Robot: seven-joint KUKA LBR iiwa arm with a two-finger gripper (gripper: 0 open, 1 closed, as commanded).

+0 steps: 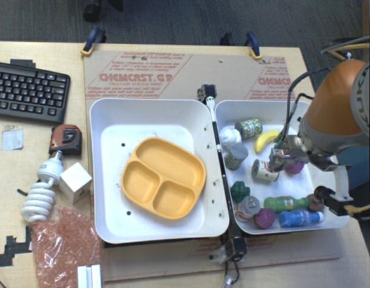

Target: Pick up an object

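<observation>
The gripper (283, 156), whose state I cannot tell, hovers just right of the small can (264, 171) lying crosswise.

arm (337, 110): enters from right, wrist bent downward | jaws: low, pointing down, state unclear

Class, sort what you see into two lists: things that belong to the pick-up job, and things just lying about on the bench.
Belongs to the job:
grey arm's gripper
right white bin
yellow banana
green plastic bottle
blue plastic bottle
small purple ball

Lying about:
black keyboard
white spiral light bulb
white cube
orange divided tray
</observation>
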